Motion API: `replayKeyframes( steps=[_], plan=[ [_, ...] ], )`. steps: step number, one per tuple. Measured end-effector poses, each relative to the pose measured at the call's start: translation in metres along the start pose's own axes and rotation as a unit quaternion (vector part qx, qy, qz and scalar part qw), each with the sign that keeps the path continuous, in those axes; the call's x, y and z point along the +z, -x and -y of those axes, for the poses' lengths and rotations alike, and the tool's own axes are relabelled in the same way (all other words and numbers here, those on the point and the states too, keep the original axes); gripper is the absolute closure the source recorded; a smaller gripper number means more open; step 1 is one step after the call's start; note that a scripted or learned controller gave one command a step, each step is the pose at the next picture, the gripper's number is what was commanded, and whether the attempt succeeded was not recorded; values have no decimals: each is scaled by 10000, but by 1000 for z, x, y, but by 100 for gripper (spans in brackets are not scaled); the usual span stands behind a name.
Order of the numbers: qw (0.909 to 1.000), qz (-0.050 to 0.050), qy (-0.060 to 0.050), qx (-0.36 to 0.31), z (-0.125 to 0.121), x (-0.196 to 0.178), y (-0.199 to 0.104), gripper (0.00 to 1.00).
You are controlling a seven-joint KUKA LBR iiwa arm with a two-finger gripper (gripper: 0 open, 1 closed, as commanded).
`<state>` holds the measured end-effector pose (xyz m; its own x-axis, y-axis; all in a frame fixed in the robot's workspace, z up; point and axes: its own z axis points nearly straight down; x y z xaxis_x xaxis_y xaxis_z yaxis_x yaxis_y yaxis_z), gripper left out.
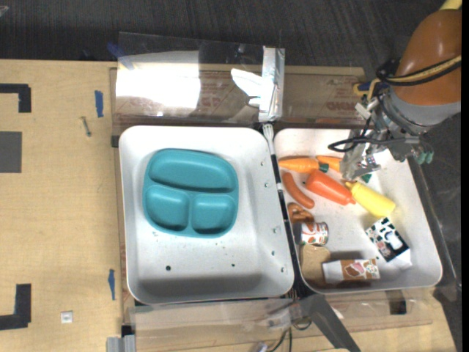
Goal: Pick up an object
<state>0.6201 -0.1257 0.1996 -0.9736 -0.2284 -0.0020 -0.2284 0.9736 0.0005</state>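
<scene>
My gripper (357,165) hangs low over the right bin (429,218), at its upper middle. It is just above the spot where an orange carrot (329,188) meets a yellow toy piece (372,198). A second, thinner carrot (300,164) lies to the gripper's left, and a reddish sausage (295,189) sits near the bin's left wall. Lower down are a small red-and-white can (314,232), a black-and-white box (387,240), a labelled tube (352,270) and a flat tan piece (313,259). I see nothing lifted by the gripper.
The left bin (139,255) holds a teal divided plate (192,191). A clear plastic sheet and a metal bracket (272,83) stand behind the bins. The arm's orange band (434,42) fills the upper right corner. The wooden bench (51,196) extends to the left.
</scene>
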Motion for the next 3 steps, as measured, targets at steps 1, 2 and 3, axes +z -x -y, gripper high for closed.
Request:
replayKeyframes(
  steps=[1,2,3],
  plan=[
    [9988,54,-13,477,-2,-40,51,100],
    [9988,44,-10,481,-2,-39,51,0],
    [9995,-20,10,313,26,104,13,0]
  ],
)
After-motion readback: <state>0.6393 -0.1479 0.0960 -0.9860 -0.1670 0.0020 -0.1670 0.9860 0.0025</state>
